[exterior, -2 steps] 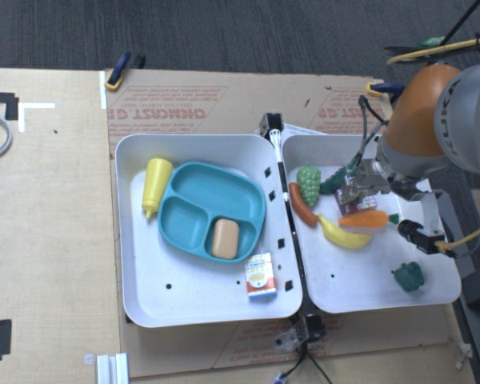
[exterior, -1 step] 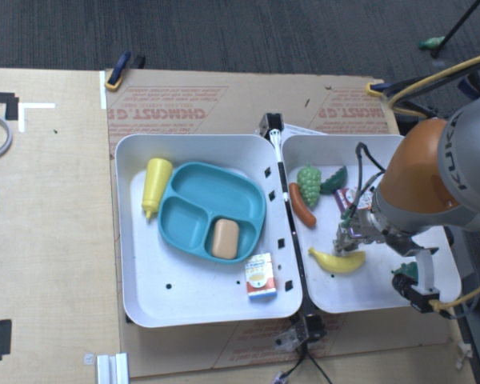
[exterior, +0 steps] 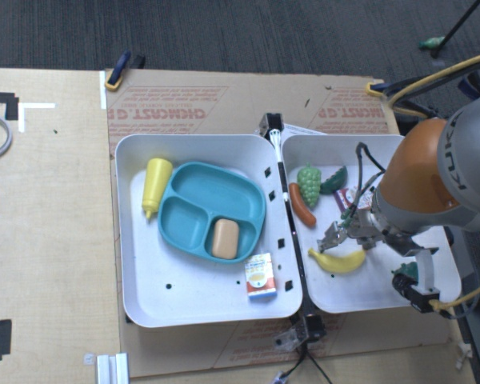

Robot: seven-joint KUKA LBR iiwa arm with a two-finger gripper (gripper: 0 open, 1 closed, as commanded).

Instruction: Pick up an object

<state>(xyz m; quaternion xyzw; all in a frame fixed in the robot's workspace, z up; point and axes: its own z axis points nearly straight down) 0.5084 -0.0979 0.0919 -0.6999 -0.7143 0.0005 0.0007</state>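
Far left of the fingers, the left bin (exterior: 136, 294) carries a yellow bottle (exterior: 154, 185), teal tray (exterior: 210, 210) and small carton (exterior: 260, 277). Nearer, a sausage (exterior: 302, 205) lies beside grapes (exterior: 309, 182). Just below the gripper (exterior: 334, 236) lies the banana (exterior: 338, 260); whether its fingers are parted, I cannot tell.

a dark grey carpet (exterior: 224, 14) fills the top of the view. below it lies a pale wooden bench (exterior: 40, 254), with a sheet of brown cardboard (exterior: 200, 106) printed in red letters spread over its middle. black tape marks (exterior: 0, 102) sit at the bench's left edge. a blue clamp (exterior: 118, 69) grips the cardboard's top left corner. light is even.
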